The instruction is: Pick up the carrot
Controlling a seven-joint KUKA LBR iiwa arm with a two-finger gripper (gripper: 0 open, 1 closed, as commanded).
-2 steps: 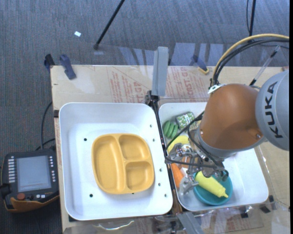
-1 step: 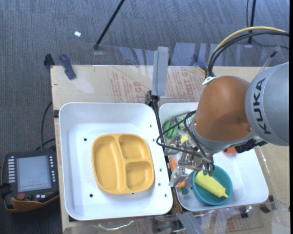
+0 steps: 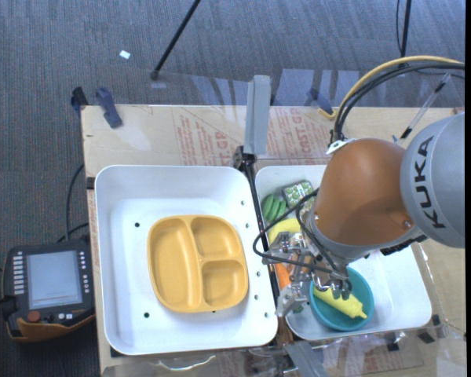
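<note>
The carrot (image 3: 282, 276) lies at the right bin's (image 3: 418, 301) left wall beneath the gripper (image 3: 298, 283), jaws' state indeterminable; crowding wall and blue bowl (image 3: 341, 309) risk a missed or deflected grasp.

Two shallow white bins, side by side: the left bin (image 3: 114, 210) well off to the gripper's (image 3: 306, 285) left, the right bin (image 3: 412, 301) under and around it. One yellow divided tray (image 3: 197, 262), left of the gripper. One carrot (image 3: 282, 276), just beside the gripper on its left. One blue bowl (image 3: 341, 305), just right of the gripper and nearer the camera. One yellow corn cob (image 3: 344, 305), inside that bowl. One handheld control pendant (image 3: 49, 289), far left, off the bench.
</note>
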